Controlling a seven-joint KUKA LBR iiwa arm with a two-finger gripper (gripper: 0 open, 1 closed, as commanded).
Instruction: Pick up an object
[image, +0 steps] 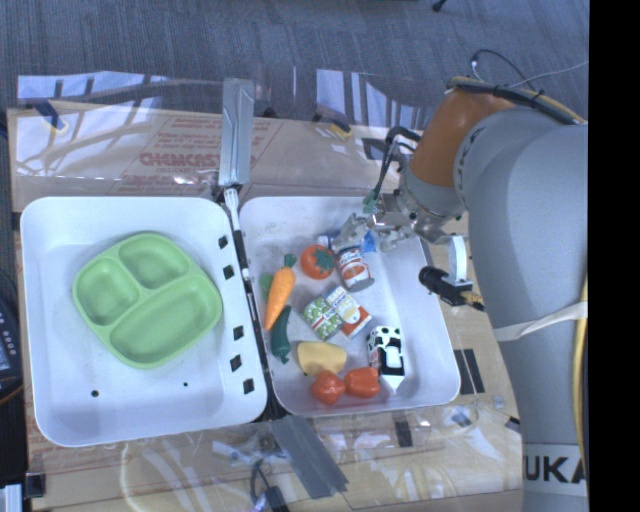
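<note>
The camera view shows the claw (352, 236) low in the upper part of the right bin (432, 330), reaching in from the grey arm (520, 210) with its orange band (445, 135). Whether it is spread or pressed together cannot be told at this slant. Just below it stands a small can (353, 269) with a red and white label, tilted, with a tomato (317, 262) touching it on the left. Further down lie a green and red carton (334, 313), a carrot (279, 296) and a dark green vegetable (281, 335). Near the bin's front edge sit a yellow wedge (321, 356), two red pieces (345, 385) and a black and white cow-patterned carton (386, 352). The left bin (60, 400) holds a green divided plate (147, 298). Both bins rest on the tabletop (120, 150).
</note>
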